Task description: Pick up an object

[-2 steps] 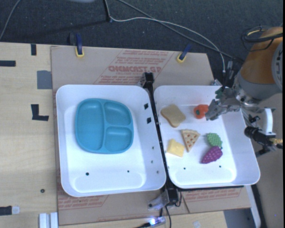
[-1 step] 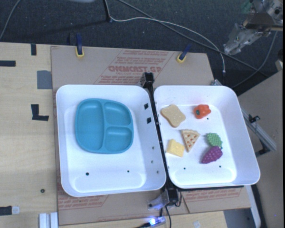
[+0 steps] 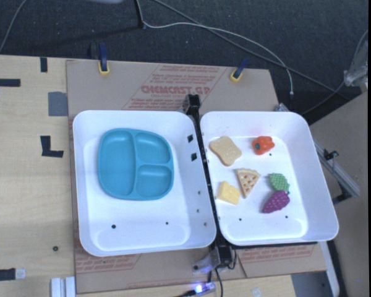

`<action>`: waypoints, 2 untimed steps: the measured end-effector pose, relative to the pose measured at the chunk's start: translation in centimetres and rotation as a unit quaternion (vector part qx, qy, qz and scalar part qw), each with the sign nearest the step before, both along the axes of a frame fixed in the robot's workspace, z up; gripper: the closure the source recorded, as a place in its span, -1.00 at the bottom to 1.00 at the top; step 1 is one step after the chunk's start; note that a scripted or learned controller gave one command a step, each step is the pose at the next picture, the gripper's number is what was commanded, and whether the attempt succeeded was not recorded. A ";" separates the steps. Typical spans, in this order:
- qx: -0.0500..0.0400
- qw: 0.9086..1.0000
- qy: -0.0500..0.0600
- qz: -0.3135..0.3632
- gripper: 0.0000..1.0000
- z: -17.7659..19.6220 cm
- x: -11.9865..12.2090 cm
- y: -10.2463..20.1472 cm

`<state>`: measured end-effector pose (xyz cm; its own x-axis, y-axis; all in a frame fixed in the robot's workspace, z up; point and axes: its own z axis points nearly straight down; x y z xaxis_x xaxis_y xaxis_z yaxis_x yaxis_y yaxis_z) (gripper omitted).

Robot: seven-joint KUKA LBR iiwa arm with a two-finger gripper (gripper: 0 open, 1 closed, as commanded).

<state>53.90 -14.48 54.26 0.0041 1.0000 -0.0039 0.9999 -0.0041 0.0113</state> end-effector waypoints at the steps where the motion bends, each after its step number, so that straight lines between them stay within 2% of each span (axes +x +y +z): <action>1: 0.004 1.000 0.015 0.003 1.00 -21.0 -1.0 5.1; 2: 0.002 1.000 -0.004 0.006 1.00 -1.5 0.3 12.0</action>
<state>54.15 -2.49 52.74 -0.0076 1.0000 0.0002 0.9998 0.0076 0.0185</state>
